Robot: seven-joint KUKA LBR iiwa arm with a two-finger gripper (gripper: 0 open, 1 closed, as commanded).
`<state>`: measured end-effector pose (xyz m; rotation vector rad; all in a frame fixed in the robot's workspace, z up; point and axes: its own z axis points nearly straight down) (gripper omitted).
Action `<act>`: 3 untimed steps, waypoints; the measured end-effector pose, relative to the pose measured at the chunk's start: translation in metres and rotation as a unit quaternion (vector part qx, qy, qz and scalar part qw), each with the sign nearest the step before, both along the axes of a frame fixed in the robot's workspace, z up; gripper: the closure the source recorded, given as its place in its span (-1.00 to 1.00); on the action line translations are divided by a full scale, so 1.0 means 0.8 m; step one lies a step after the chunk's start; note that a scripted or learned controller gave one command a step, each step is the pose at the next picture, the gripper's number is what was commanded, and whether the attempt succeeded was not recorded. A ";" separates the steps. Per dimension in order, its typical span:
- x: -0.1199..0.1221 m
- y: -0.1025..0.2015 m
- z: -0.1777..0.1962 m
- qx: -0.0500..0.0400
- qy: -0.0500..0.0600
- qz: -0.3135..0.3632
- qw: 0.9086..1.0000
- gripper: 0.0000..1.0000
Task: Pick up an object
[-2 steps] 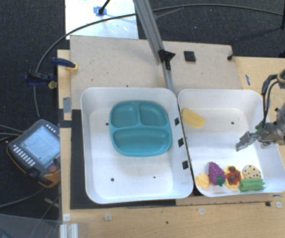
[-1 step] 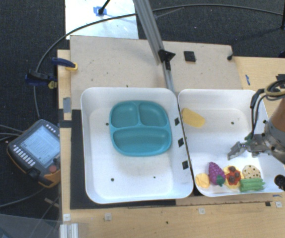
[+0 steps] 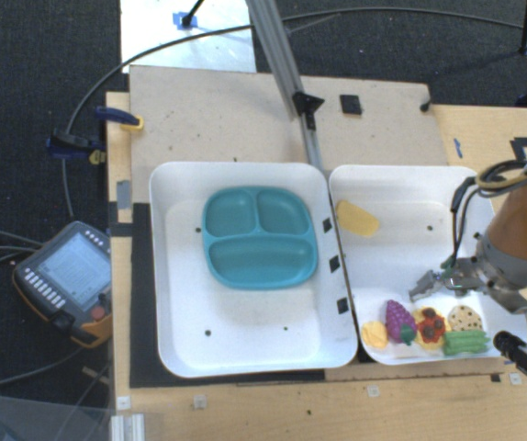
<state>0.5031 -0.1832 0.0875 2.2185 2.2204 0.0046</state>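
- Toy foods, the candidates for picking, lie in a row along the near rim of the right bin (image 3: 401, 177): a yellow piece (image 3: 374, 334), purple grapes (image 3: 398, 321), an orange-red piece (image 3: 430, 326), a speckled cookie (image 3: 465, 318) and a green piece (image 3: 465, 342). Each touches or nearly touches its neighbour.
- A separate yellow slice (image 3: 358, 219) rests near the far left corner of the same bin, well apart from the row, with bare white floor between them.
- The gripper (image 3: 433, 284) hangs over the right bin, just above the row and nearest the orange-red piece and the cookie. Whether its fingers are apart or together cannot be told; nothing is seen between them.
- The arm (image 3: 521, 237), grey with an orange band, enters from the right and covers that bin's right edge.
- The left bin (image 3: 176, 274) adjoins the right bin along a shared rim and holds a teal divided plate (image 3: 260, 237) in its far half, with open floor nearer the camera.
- A handheld control pendant (image 3: 66, 278) sits off the bench at left.
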 end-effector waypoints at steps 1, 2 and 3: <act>0.004 0.002 0.016 0.001 -0.004 0.001 1.000 1.00; -0.003 0.004 0.092 -0.001 -0.001 0.002 1.000 1.00; -0.003 0.003 0.173 -0.002 -0.002 0.002 1.000 1.00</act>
